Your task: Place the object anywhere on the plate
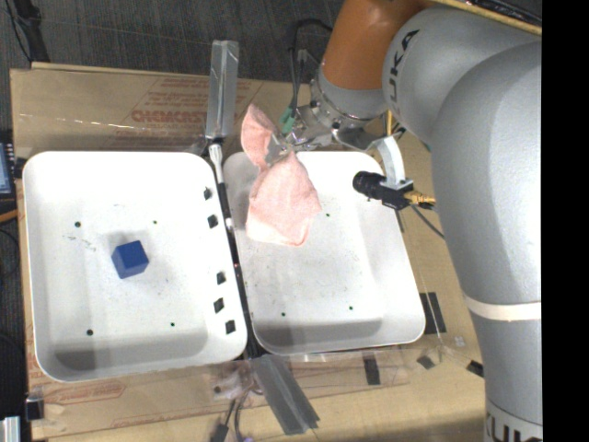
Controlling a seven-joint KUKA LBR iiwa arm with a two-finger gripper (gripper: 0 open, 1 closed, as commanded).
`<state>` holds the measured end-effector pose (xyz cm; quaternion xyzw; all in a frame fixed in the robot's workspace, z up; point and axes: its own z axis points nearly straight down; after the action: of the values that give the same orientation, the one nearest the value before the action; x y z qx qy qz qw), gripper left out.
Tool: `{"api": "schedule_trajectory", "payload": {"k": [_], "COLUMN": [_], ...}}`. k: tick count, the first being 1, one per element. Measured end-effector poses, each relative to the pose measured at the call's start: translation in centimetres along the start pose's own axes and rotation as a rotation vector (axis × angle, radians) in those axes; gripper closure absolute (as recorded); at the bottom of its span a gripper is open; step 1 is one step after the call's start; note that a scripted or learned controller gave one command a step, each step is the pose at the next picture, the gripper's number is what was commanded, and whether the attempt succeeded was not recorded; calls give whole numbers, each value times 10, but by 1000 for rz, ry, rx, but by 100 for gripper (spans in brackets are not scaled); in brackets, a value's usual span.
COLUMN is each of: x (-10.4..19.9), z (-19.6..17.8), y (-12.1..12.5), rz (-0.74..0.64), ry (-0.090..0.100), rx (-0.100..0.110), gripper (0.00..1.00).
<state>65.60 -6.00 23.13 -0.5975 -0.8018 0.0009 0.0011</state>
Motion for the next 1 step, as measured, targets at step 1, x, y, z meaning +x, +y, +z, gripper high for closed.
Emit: {"api": "schedule_trajectory", "payload": {"k": [1], "x": [59], "z": [-3], "y": [14], "rz": [-405], "ry": [0], "rx": [2], "gripper": [100]}}
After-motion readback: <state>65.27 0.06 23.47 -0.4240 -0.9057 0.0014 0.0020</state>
